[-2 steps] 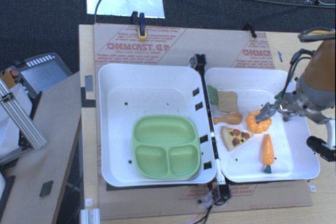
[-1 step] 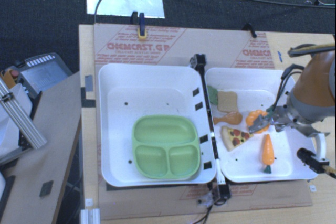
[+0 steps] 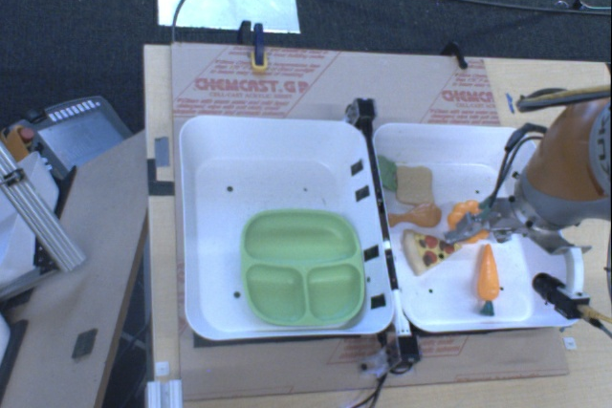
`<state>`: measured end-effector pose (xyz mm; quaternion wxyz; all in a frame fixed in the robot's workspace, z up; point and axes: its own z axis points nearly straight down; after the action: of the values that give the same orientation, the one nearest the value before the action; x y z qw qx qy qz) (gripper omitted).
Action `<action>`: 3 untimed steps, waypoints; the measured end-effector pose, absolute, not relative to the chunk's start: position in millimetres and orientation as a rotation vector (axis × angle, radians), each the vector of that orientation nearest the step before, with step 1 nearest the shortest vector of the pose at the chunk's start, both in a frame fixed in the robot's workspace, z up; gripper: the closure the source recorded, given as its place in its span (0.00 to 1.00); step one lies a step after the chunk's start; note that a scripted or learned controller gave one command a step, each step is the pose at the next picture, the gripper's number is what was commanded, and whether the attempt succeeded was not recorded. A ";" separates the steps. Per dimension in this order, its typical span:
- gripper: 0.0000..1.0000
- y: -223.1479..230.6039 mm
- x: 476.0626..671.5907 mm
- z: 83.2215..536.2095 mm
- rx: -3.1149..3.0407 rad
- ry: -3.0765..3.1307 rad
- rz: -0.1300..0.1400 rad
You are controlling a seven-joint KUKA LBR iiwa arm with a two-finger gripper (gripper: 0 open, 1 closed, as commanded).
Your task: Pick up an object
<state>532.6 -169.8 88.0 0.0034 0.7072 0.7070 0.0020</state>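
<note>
Gripper [image 3: 466,226] low in right bin [image 3: 449,320], grasp state unclear, crowded by pizza slice [image 3: 427,250] and orange piece [image 3: 466,208]; may nudge both, miss.

An orange carrot [image 3: 488,274], green tip toward the near wall, lies flat in the right bin [image 3: 449,320].

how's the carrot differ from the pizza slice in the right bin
The carrot is plain orange with a green stem end; the pizza slice is a pale triangle dotted with red toppings. The carrot lies nearly top to bottom in the view, the pizza slice more across it. Both are toy foods in the right bin.
</note>
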 end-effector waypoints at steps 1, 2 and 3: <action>1.00 -168.2 534.3 99.7 2.214 2.218 0.013; 1.00 -163.4 541.5 161.7 2.211 2.222 0.006; 1.00 -163.9 543.5 209.9 2.212 2.222 0.005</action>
<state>543.5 -163.9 209.9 0.0033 0.7056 0.7086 0.0017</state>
